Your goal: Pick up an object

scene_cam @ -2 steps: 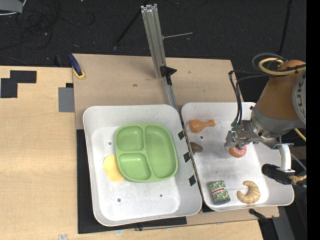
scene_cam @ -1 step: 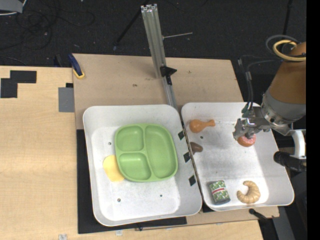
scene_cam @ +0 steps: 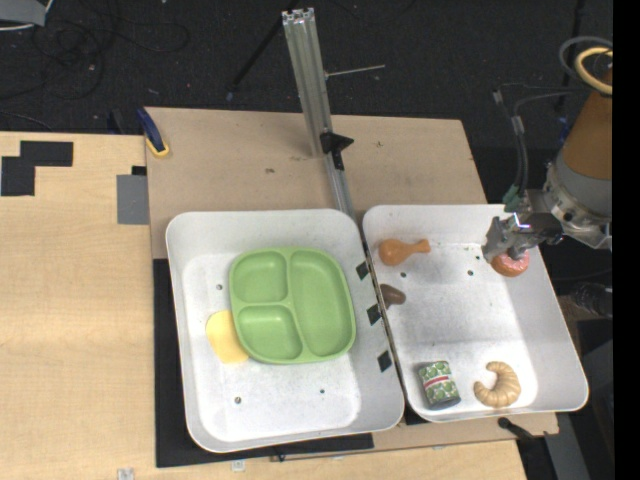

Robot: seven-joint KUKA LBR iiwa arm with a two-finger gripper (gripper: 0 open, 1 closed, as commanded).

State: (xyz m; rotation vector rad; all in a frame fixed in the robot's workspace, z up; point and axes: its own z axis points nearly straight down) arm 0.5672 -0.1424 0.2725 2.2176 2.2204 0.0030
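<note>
Seen from above, the gripper point(scene_cam: 509, 240) hangs over the far right edge of the right bin point(scene_cam: 470, 368), directly above a small round red-pink object point(scene_cam: 512, 264) that lies against that edge. The fingers point down at it, but whether they are apart or together cannot be told from this angle; nothing shows between them, so I would not call the object held.

The step in hand looks like the descent and close on that red object. To do it well, the fingers should straddle it squarely, centred over its middle, and go low enough to catch its widest part without jamming into the bin floor. The sloped wall is right beside it, so the outer finger needs room; a slight shift toward the bin's centre could help. Close gently, then lift straight up and check it comes along.

The red object is small, rounded and smooth-looking, pinkish red, partly hidden by the gripper; likely light and apt to roll or slip.

Elsewhere in the right bin: an orange drumstick-shaped toy point(scene_cam: 403, 251) near the far left corner, a brown lump point(scene_cam: 392, 294) by the left edge, a green can point(scene_cam: 438, 384) and a tan croissant point(scene_cam: 499, 383) along the near edge. The left bin point(scene_cam: 200, 388) carries a green divided plate point(scene_cam: 292, 304) with a yellow piece point(scene_cam: 224, 337) at its left.
</note>
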